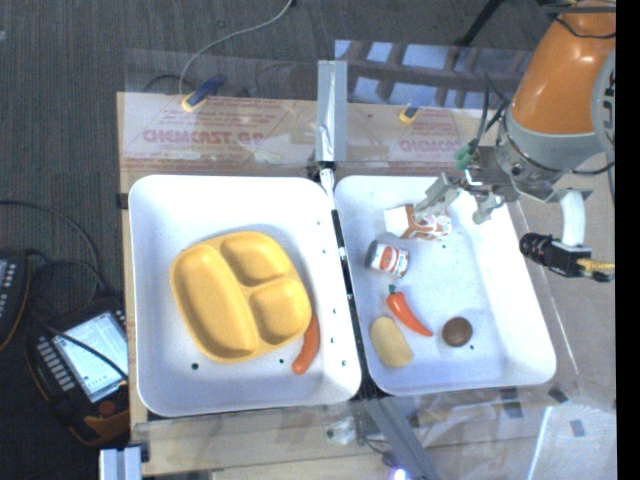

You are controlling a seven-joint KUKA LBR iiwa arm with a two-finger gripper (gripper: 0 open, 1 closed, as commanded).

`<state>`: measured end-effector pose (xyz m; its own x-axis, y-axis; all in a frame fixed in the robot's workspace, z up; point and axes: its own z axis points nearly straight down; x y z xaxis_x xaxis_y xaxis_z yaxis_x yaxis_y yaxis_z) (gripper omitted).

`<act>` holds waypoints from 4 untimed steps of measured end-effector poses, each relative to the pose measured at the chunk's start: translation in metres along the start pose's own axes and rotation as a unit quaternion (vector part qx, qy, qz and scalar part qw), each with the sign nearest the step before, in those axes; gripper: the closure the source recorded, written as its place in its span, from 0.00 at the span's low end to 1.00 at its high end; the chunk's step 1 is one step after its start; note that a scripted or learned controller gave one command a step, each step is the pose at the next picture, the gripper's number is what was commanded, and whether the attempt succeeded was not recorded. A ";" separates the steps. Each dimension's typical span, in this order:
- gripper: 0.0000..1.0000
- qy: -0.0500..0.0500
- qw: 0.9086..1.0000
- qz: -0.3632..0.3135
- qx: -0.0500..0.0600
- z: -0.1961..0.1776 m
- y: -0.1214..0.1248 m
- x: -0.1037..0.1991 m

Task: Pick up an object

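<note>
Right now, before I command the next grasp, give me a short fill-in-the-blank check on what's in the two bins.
1. The yellow divided tray lies in the ____ bin.
2. The small brown ball lies in the ____ bin.
3. The gripper hangs above the right bin's ____ end.
4. The tray has ____ compartments.

Missing words: left; right; far; three

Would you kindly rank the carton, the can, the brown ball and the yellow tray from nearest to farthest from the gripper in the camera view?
Measured from the gripper, over the right bin's far end:
1. Carton, right beside it, far end of the right bin.
2. Can, right bin's middle, toward the divider.
3. Brown ball, right bin's near end.
4. Yellow tray, in the left bin.
</note>
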<state>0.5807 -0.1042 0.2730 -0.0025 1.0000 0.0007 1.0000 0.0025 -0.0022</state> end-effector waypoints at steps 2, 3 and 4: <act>0.00 -0.001 1.000 0.001 -0.008 0.181 -0.046 0.003; 1.00 0.000 1.000 0.001 -0.011 0.170 -0.043 0.004; 1.00 0.000 1.000 0.000 0.000 0.090 -0.081 0.054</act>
